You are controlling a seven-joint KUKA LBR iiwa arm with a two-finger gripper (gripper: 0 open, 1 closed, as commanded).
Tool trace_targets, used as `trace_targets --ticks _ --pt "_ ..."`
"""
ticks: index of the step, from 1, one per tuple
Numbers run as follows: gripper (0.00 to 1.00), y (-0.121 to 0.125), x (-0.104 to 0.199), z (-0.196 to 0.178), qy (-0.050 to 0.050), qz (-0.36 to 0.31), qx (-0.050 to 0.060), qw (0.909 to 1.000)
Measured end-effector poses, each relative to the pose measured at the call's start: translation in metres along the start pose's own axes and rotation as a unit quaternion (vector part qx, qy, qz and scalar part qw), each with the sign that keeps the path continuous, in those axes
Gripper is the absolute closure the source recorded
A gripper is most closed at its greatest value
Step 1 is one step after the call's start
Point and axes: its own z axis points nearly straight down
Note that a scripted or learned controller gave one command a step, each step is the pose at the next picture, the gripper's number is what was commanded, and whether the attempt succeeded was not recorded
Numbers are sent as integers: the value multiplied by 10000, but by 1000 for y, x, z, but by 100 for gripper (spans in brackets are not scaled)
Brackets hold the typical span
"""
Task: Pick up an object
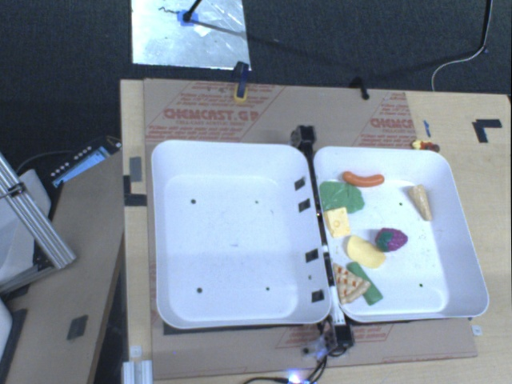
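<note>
1. The right bin (460,238) holds all the small toy foods, gathered mostly toward its left side near the divide between the bins.
2. An orange-red sausage (363,179) lies near the far wall. Just in front of it is a green leaf (342,196), with a pale yellow cheese block (338,222) touching the leaf's near edge.
3. A purple berry cluster (390,238) sits just beside a rounded yellow piece (366,252). Nearer the front, a pizza slice (346,282) lies against a green pod (364,283).
4. A tan cone-shaped piece (421,202) lies apart from the others, toward the right.
5. The left bin (232,214) adjoins the right one, joined by black clips.
6. Both bins rest on a red-printed cardboard sheet (208,110) on the pale wooden bench (104,294).
7. Beyond the bench are a dark carpet floor (64,54), a shiny foil sheet (190,18) and a white cable (464,54).
</note>
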Motion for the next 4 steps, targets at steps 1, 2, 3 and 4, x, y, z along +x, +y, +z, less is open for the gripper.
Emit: trace_targets --ticks 1,2,3,4 --pt "100 -133 0 -3 12 9 -2 10000" --pt "100 -183 1 -1 11 -9 1 10000" --pt "100 -126 3 1 5 -40 3 10000" --pt "100 -37 4 1 4 -50 -11 10000"
